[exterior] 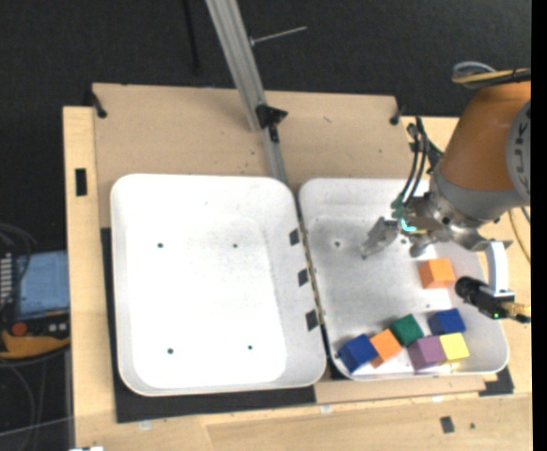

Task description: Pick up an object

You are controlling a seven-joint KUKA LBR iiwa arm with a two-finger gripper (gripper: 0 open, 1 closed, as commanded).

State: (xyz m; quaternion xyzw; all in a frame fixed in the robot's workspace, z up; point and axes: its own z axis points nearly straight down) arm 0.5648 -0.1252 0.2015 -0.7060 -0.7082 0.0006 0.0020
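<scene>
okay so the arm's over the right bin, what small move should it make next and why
Probably shift the gripper toward the lone orange block and lower over it. The gripper hangs above bare bin floor, and that block sits apart from the crowded cluster at the near edge.

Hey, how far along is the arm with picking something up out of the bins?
Nothing looks picked up yet. The gripper sits over bare floor of the right bin, with no block seen between its fingers. All the blocks lie in the bin: an orange block nearest the gripper, and a cluster along the near edge. Left: reach a block, grasp and lift.
</scene>
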